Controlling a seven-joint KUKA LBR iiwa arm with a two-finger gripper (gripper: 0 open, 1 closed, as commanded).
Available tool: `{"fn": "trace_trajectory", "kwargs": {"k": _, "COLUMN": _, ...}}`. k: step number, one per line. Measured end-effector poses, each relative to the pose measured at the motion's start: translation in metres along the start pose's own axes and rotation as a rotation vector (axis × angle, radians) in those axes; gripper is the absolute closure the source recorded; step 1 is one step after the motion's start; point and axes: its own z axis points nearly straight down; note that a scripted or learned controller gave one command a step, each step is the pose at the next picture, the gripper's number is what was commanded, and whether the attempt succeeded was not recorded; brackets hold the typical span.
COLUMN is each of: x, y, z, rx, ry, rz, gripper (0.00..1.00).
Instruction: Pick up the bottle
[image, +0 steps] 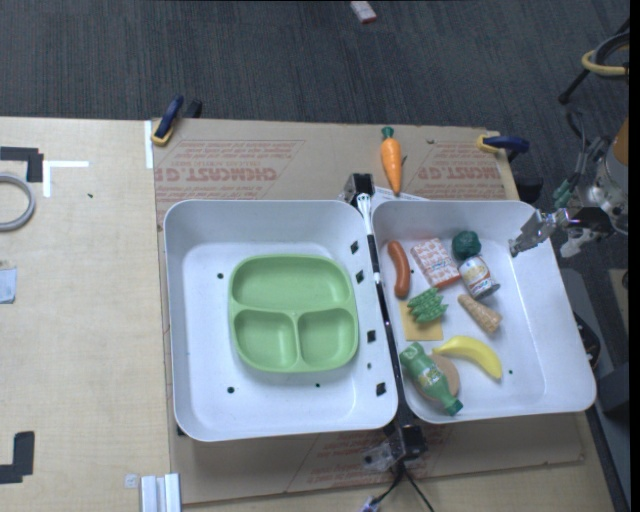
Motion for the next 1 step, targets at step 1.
{"fn": "trace_trajectory", "kwargs": {"k": 1, "x": -0.0003, "y": 0.0004, "z": -0.0096, "rx": -0.001, "ry": -0.001, "rz": -0.002, "gripper": 1.00}}
